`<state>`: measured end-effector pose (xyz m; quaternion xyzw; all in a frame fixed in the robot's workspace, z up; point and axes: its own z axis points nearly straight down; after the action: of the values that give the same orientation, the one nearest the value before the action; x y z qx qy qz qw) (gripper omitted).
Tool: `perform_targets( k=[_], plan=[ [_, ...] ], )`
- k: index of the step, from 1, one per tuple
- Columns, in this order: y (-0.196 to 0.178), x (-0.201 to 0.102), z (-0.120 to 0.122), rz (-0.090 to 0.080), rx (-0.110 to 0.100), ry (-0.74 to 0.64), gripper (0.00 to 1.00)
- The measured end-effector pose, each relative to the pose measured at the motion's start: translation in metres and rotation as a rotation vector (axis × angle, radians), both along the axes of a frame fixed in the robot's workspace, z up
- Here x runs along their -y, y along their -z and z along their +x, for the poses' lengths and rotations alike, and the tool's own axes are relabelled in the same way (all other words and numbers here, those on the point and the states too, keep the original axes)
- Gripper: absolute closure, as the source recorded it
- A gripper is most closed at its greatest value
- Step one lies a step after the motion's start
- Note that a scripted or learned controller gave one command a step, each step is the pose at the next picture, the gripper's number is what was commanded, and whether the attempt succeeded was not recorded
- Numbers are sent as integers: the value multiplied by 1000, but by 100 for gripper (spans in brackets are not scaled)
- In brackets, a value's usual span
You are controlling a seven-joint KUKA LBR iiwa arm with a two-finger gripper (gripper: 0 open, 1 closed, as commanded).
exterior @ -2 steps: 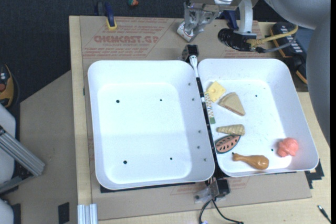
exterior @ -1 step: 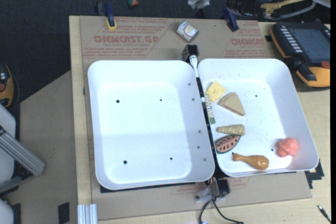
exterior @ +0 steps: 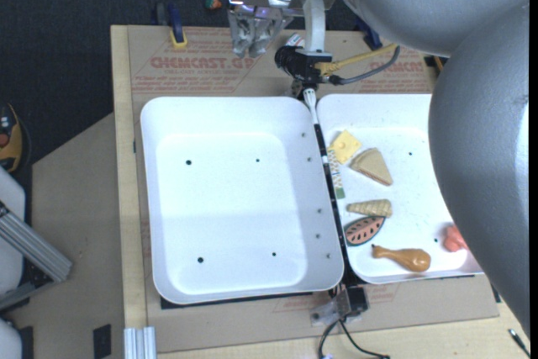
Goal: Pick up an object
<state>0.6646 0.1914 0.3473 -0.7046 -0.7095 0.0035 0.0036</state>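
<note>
the gripper (exterior: 252, 31) hangs high beyond the bins, clamped on nothing i can see, seemingly parked clear while the toy foods (exterior: 372, 166) lie in the right bin (exterior: 395, 107).

Bright, even overhead light washes the left bin (exterior: 227, 197) to near-white, its upper half slightly brighter than the lower. The close arm (exterior: 471, 55) looms soft and out of focus, with pale sheen. The dark surroundings lose detail.
</note>
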Motion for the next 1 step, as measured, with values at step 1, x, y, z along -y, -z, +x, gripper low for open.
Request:
perform_targets(
  k=[1],
  plan=[
    [-42,-20,-14,2,15,4,100]
  ],
)
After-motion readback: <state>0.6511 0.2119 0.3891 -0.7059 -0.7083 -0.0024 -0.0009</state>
